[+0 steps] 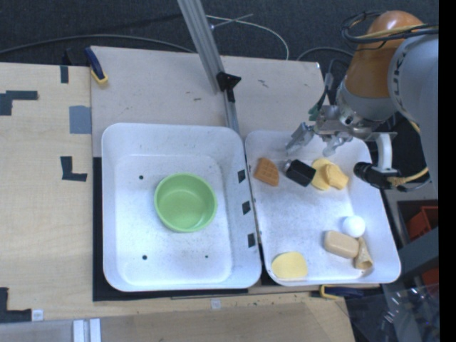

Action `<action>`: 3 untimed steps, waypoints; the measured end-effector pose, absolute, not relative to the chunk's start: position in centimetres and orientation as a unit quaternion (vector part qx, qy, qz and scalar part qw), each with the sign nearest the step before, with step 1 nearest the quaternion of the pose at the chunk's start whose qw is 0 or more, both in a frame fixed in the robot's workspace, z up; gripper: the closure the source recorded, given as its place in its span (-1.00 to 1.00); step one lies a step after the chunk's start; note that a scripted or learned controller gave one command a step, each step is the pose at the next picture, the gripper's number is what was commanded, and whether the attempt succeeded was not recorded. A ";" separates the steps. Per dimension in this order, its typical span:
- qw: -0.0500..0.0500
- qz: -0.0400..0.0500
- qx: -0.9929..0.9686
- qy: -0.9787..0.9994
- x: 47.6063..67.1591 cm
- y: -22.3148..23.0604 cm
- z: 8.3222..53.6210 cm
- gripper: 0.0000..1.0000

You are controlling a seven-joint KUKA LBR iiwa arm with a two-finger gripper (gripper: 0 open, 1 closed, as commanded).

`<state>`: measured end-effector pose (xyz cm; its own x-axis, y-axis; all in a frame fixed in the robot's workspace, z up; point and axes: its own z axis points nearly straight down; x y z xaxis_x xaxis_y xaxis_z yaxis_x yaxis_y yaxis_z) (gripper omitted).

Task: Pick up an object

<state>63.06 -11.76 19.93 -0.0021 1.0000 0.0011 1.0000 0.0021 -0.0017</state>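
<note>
Right bin [388, 262] centre open; black block [300, 172], yellow piece [329, 175] crowd far end.

we see a pale wooden bench [43, 191] with dark tape marks on its left part and a lighter beige board [157, 84] at the back. directly on it sit two shallow white plastic bins, the left bin [114, 191] and the right bin [381, 251], touching side by side over a black mat [97, 226]. a blue-and-yellow clamp [95, 66] grips the board's back left corner.

My arm [388, 63] comes in from the right, wrist bent downward, gripper [314, 142] hanging with fingers spread apart, nothing between them.
</note>
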 end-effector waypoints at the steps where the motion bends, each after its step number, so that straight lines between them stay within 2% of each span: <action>1: 0.001 0.000 -0.706 -0.708 63.1 -11.8 19.9 -1.00; 2: 0.002 0.002 -0.706 -0.708 63.6 -11.1 14.0 -1.00; 3: -0.010 -0.005 -0.706 -0.708 64.3 -11.3 11.6 -1.00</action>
